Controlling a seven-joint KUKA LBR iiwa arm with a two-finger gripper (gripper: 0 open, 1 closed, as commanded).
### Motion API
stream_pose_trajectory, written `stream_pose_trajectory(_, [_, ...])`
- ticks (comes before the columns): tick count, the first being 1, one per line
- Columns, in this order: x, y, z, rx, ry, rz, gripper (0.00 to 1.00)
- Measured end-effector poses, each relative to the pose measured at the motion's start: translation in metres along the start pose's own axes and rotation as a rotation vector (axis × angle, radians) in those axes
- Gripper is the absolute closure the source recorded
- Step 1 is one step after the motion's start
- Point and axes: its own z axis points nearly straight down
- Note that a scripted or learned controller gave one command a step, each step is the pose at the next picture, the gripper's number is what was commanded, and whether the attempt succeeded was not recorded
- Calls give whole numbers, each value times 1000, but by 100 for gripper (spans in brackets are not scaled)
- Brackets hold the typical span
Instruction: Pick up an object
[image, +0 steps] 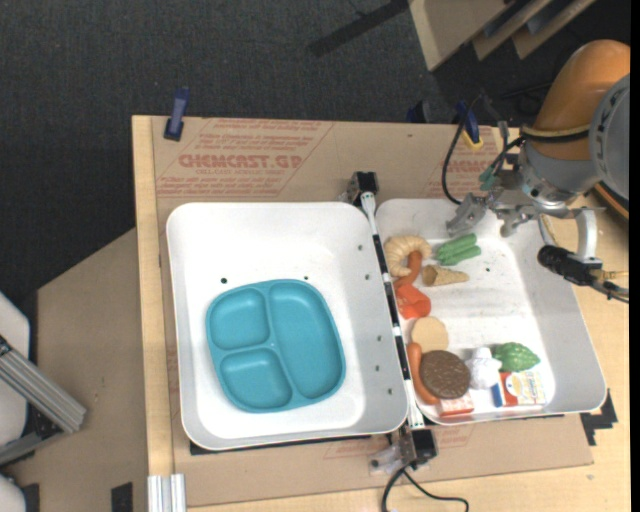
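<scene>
My gripper (487, 218) hangs over the far edge of the right bin (560, 320), its two grey fingers spread open with nothing between them. A green toy vegetable (457, 249) lies just below and to the left of the fingers, apart from them. Close by are a tan croissant-like piece (407, 250) and a small cone (445, 276). Further toward the front lie an orange-red piece (410, 298), a pale round biscuit (430, 333), a brown patty (444, 373), a green leafy piece (515, 354) and a red-and-white carton (520, 388).
The left bin (200, 240) holds a teal divided plate (275, 343). A ridge with black clips (364, 186) separates the two bins. The toys crowd the right bin's left side and front; its right half shows bare white floor.
</scene>
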Motion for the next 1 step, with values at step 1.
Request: stream_pose_trajectory(1, [-7, -99, 65, 16, 4, 9, 0])
